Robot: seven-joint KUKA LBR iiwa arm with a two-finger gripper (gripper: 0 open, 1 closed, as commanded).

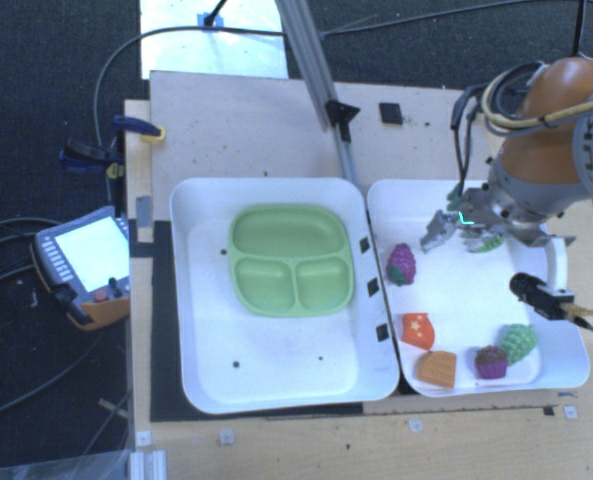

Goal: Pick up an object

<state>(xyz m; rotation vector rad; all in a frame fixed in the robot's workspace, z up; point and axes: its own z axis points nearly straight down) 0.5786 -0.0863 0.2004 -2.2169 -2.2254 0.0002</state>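
Over the right bin (566, 368), the grey arm reaches in from the right with its orange band high above the wrist, and its pincer (446, 230) hangs near the bin's upper middle. From where I stand I cannot tell whether the pincer is apart or together; nothing shows between its tips. A green bit (486, 244) peeks out just beside the pincer, under the wrist, too hidden to name.

Taking the right bin as the marker: a purple bunch of grapes (401, 264) lies at its left side, near the pincer but apart from it. Along the bin's lower edge sit 4 toys: a red piece with a yellow mark (418, 329), an orange waffle-like square (437, 369) just below it, a small purple cup-like thing (491, 362), and a green knobbly thing (517, 342) touching that one.

Left of the right bin, the other white bin (201, 368) holds a green plate (292, 260) with 3 sections. Both bins rest on the desk (246, 128).
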